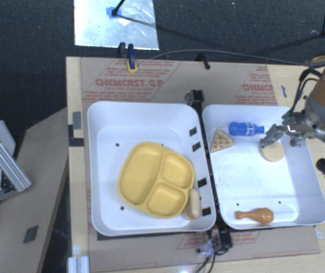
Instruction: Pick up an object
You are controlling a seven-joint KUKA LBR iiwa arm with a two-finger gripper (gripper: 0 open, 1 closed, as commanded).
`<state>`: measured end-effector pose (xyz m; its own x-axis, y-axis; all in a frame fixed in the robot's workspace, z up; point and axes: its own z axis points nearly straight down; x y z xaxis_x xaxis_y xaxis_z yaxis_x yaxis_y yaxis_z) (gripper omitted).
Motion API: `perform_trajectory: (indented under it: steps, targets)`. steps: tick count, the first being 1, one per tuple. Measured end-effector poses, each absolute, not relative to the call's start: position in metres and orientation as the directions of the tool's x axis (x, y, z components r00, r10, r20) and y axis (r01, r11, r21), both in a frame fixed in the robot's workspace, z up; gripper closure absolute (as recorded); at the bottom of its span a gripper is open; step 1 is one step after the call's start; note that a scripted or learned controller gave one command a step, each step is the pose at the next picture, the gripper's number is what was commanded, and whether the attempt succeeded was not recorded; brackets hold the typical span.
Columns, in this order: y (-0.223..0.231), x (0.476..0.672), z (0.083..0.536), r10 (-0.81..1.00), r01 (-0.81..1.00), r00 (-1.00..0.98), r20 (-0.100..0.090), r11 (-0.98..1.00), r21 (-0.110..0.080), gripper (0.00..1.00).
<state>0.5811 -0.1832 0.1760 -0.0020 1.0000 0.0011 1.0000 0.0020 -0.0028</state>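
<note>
We judged the disc (pixel 273 152) the likeliest target, since the gripper (pixel 283 136) hung right over it in the right bin (pixel 316 192), near that bin's far right side. It looked like a toy cookie or bread round: pale tan, flat, roughly circular, lying face up on the white floor. We expected it to be light and stiff, probably plastic, with a smooth face that would slip if pinched from above. Being so thin, it offered little to grasp; the best hold, we thought, was across its rim, fingers going down on opposite edges until they nearly touched the floor. A shallow pinch could simply skate off it.

The jaws stood apart, one finger reaching out to the left of the disc's upper edge and the other to the right, with nothing between them. Whether a fingertip touched the disc we could not tell.

Other candidates lay in the same bin: a blue bottle (pixel 245 129) just left of the gripper, a pizza slice (pixel 221 141) near the divider, and a drumstick (pixel 255 214) by the near wall. The left bin (pixel 103 152) held a yellow tray (pixel 157 179) with a pale roll (pixel 194 203) at its corner.
</note>
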Motion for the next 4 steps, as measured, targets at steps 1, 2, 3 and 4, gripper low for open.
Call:
perform_trajectory:
  steps: [1,2,3,4]
  targets:
    - [-0.182,0.576,0.133,1.0,1.0,-0.002,0.0,0.002,-0.002,0.0]
    - [-0.183,0.578,0.087,1.0,1.0,-0.001,-0.004,0.002,0.006,0.0]
    - [-0.186,0.582,0.102,1.0,1.0,-0.001,-0.011,0.002,0.019,1.0]
    - [-0.19,0.58,0.147,1.0,1.0,-0.001,-0.002,0.001,0.006,1.0]
